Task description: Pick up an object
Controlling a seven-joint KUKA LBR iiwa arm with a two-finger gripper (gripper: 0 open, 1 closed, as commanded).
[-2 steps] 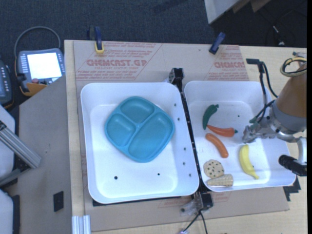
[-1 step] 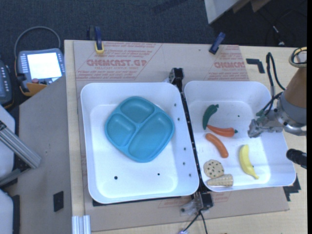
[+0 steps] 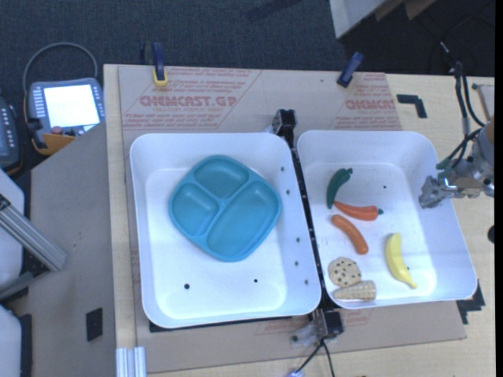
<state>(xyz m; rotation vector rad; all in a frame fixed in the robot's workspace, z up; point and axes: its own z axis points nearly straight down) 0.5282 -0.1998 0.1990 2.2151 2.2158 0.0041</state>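
**Line up over one item before you descend**

Your pincer [image 3: 432,192] sits at the right bin's [image 3: 452,234] right rim, holding nothing; whether it is apart or together, I cannot tell. The nearest target is the banana [image 3: 398,260], lying alone in the lower right, well apart from the sausage [image 3: 350,234]. Centre over its middle, straddle its narrow width, then close.

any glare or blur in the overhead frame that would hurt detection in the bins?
Camera view: even, soft lighting with faint shadows; the lit pendant screen is blown out to white; the gripper at the right bin's edge looks soft; the blue plate and banana read sharp.
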